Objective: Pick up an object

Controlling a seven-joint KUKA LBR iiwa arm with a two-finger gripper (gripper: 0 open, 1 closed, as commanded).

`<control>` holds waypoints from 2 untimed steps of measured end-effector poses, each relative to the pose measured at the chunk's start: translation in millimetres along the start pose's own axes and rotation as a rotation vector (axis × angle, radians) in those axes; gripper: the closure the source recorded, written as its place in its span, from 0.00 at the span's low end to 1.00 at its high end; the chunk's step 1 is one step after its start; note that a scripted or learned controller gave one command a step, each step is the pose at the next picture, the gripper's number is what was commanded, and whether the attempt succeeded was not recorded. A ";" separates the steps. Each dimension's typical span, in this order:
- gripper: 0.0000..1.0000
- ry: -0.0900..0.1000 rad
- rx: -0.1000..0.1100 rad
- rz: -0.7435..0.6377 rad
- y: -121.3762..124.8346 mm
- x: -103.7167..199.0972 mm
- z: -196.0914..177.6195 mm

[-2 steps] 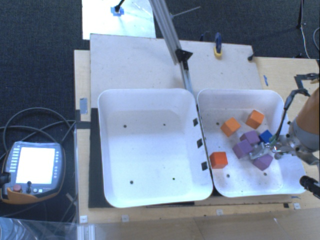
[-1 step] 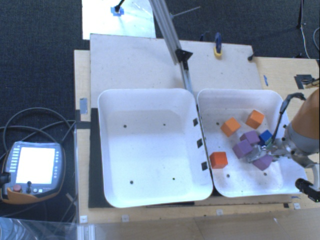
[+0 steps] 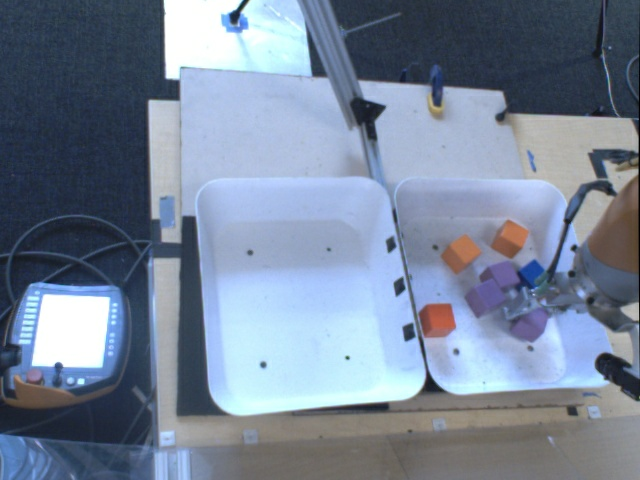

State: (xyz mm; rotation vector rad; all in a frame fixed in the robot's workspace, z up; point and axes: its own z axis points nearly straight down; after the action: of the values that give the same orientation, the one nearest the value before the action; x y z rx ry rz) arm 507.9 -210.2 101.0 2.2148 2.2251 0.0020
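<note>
The right bin point(image 3: 440, 208) holds several small blocks. Two orange cubes point(image 3: 461, 253) point(image 3: 510, 237) lie toward its back, and a red-orange cube point(image 3: 437, 319) sits near its left wall. Three purple blocks point(image 3: 485, 297) point(image 3: 501, 274) point(image 3: 530, 324) cluster at the right with a small blue block point(image 3: 532, 271). My gripper point(image 3: 518, 310) is down low in the middle of this purple cluster, touching or nearly touching the blocks on either side. The arm comes in from the right edge. I cannot make out a block held in it.
The left bin point(image 3: 290, 288) stands beside the right one, sharing a ridge with black clips point(image 3: 400, 286). A slanted metal pole point(image 3: 335, 53) crosses the back board. A teach pendant point(image 3: 65, 343) lies on the floor at the left.
</note>
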 end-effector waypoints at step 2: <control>1.00 -0.002 -0.004 -0.001 10.0 1.7 -106.3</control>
State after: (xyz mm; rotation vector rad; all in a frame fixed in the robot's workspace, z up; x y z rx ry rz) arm 517.7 -208.4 207.3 2.2112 2.2227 0.0039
